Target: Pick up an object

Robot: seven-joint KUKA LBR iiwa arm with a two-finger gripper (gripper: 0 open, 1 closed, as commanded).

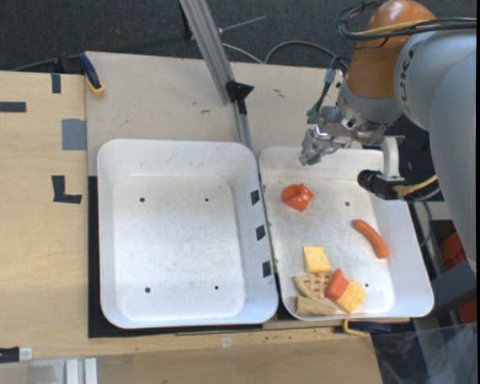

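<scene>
Camera view: gripper [310, 157] hangs over far-left corner of right bin [400, 294]; can't tell its state. Red block [298, 197] lies just near of it. Sausage [370, 238] to the right, yellow cube [317, 259] and waffle pile [328, 293] at near edge. Left bin [116, 214] alongside.

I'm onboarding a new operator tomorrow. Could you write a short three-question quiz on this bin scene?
1. True or false: the red block lies in the left bin.
2. Which item lies nearest the right bin's right wall? A) yellow block B) orange sausage C) red block
3. Fill in: the pincer hangs over the right bin's ____ edge.

Key: 1 false; 2 B; 3 far.
</scene>
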